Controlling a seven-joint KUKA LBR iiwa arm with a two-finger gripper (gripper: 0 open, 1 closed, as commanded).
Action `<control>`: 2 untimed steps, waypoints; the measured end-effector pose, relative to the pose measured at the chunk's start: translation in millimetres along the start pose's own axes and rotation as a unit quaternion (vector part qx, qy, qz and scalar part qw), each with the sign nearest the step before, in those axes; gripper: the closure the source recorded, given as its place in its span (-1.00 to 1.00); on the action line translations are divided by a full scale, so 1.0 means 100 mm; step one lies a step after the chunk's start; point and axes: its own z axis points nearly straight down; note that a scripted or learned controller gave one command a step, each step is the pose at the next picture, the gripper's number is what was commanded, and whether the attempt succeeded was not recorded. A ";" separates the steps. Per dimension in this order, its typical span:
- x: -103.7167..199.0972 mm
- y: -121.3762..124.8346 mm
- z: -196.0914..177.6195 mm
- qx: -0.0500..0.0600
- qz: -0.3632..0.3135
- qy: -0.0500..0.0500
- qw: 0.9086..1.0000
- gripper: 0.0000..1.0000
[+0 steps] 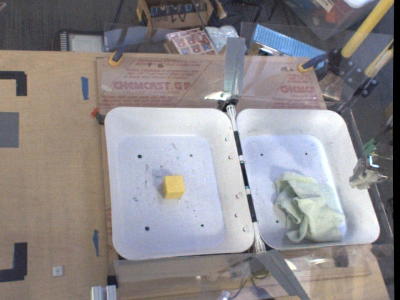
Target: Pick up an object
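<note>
1. Yellow cube (174, 187) sits alone near the centre of the left bin (119, 136); a crumpled pale-green cloth (307, 208) lies in the right bin (250, 130), toward its near-right corner.
2. End effector: state cannot be told.
3. Step judged: nothing lifted; approach pending.
4. Next move likely needs a straight descent over one object.
5. Cube is well apart from every rim, with open floor all round; cloth crowds its bin's wall.

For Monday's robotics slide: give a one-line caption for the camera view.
Yellow block in the left bin, crumpled pale green cloth in the right bin.
</note>
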 end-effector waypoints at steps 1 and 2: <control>-0.06 -0.03 -0.41 -0.002 0.096 -0.001 0.995 1.00; 0.01 0.11 0.11 0.001 0.184 0.000 0.983 1.00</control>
